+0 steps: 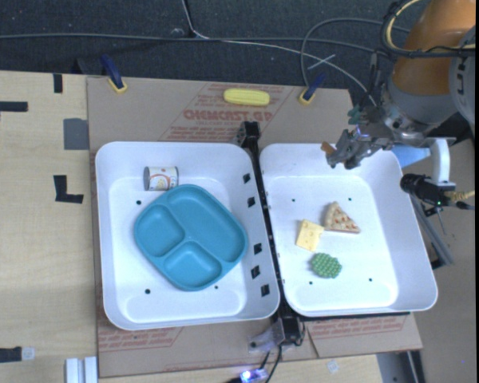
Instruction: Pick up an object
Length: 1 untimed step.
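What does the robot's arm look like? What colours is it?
The arm is grey with a big rounded orange band above the wrist. Thin dark cables loop around it near the top. At its end sits a small dark gripper made of metal-looking parts, much thinner than the chunky arm.

Right white bin point(383, 290) has loads of open floor, the whole upper half and the left strip are bare. Only clutter is a tight bunch mid-bin: yellow cheese wedge point(308, 235), tan pizza slice point(341, 219) just beside it, green knobbly round piece point(326, 266) below. Left white bin point(112, 238) is cramped, a big blue compartment plate point(190, 235) hogs the middle, with a small tin can point(160, 178) lying near its upper-left edge.
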Tool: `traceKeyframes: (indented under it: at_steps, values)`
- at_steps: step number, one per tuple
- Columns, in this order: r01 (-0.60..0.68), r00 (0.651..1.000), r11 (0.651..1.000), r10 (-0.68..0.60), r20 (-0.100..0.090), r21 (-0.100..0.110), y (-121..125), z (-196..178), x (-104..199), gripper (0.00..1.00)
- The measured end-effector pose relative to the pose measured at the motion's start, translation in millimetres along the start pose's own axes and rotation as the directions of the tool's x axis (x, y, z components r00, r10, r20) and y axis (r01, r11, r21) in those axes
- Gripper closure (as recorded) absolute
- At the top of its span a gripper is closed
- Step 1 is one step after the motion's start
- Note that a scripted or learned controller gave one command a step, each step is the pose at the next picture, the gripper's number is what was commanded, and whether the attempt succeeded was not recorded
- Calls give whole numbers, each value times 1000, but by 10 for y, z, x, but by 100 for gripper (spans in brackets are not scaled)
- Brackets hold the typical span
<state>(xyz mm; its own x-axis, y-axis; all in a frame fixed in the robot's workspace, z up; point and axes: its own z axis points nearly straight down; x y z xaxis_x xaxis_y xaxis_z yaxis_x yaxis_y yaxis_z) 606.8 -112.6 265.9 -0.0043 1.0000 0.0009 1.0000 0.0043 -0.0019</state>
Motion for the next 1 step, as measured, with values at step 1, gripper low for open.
traceKeyframes:
  at_steps: [1]
  values:
    - [-1, 1000, 1000, 1, 1, 1, -231, 30, 384, 100]
